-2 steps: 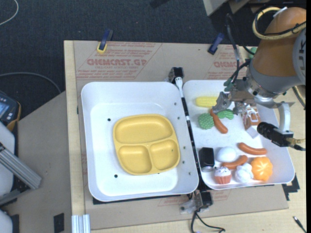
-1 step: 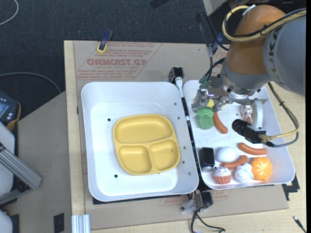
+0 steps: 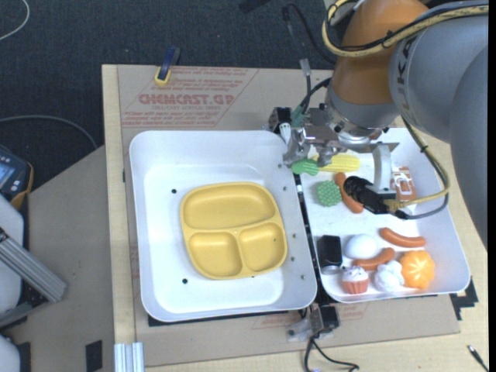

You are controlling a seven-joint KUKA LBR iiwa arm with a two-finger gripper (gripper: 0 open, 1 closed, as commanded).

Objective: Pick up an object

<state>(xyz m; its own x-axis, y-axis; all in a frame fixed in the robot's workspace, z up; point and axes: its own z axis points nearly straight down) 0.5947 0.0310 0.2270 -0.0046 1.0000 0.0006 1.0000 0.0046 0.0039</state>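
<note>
My gripper [image 3: 311,155] hangs over the far left corner of the right bin [image 3: 457,246], close to the wall between the two bins. Directly under it lies a yellow corn cob [image 3: 345,162] with a green husk end [image 3: 305,167]. The gripper's body hides whether the corn is touched. Just in front of it are a green round toy [image 3: 328,194] and an orange-red carrot-like piece [image 3: 347,192].
The left bin [image 3: 155,177] holds a yellow divided plate [image 3: 231,229]. The right bin's near half holds a sausage [image 3: 402,239], a white egg [image 3: 360,246], an orange [image 3: 418,270], a cupcake [image 3: 355,279] and a black block [image 3: 329,250].
</note>
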